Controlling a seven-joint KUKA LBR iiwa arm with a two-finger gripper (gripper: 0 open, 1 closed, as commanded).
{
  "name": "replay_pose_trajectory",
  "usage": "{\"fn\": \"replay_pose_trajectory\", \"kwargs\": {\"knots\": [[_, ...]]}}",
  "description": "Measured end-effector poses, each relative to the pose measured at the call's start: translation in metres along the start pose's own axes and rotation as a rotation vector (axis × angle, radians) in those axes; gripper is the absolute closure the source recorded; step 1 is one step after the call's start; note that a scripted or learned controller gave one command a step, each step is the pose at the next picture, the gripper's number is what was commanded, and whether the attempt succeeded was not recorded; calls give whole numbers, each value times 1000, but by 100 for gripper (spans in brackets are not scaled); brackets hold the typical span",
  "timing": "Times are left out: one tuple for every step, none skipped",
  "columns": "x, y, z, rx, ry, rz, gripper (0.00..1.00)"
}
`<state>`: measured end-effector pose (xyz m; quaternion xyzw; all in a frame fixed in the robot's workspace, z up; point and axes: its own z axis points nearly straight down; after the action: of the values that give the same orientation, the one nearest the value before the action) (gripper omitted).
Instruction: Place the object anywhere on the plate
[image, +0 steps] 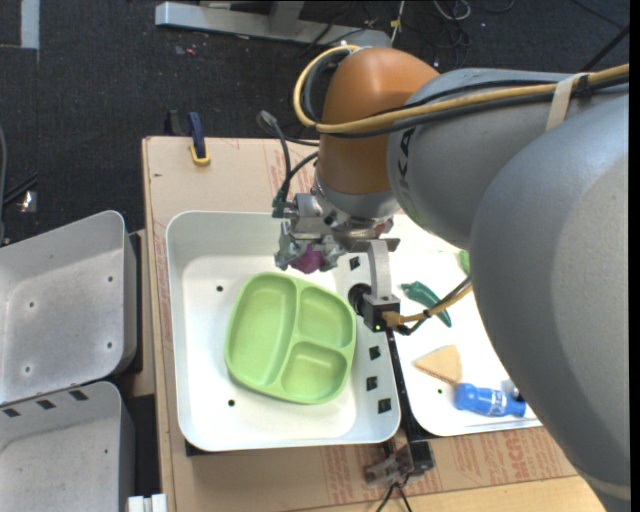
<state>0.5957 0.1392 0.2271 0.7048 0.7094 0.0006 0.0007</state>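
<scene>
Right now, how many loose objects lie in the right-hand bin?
3 visible: a green piece near the divider, a tan wedge below it, a blue bottle nearest the front. The arm may hide more.

Above the green plate's (290, 340) far rim, the jaws (308, 255) apparently grip a purple object (311, 261).

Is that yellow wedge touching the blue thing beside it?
Apart. The camera view shows a strip of white bin floor between the yellow wedge and the blue object.
</scene>
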Motion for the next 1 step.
{"fn": "replay_pose_trajectory", "kwargs": {"knots": [[59,8,-12,0,2,-1,100]]}}
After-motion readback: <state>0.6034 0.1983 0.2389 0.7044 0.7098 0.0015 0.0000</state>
